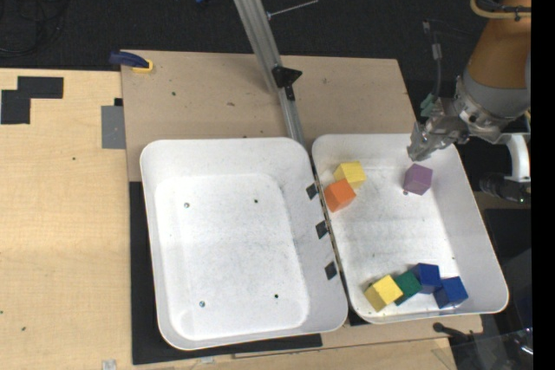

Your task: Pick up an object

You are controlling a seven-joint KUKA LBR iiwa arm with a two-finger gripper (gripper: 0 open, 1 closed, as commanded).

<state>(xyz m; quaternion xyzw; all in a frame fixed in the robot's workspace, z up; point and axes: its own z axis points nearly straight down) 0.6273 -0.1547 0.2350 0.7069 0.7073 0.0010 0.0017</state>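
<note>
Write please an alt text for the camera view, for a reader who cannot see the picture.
A grey and orange robot arm reaches from the right, its gripper just above a purple cube in the right white bin. That bin also holds yellow, orange, green and blue blocks. The left white bin lies beside it.

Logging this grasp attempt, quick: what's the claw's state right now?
Claw: cannot be told from this view; it sits just above-left of the purple block in the right bin, with nothing seen in it.
</note>
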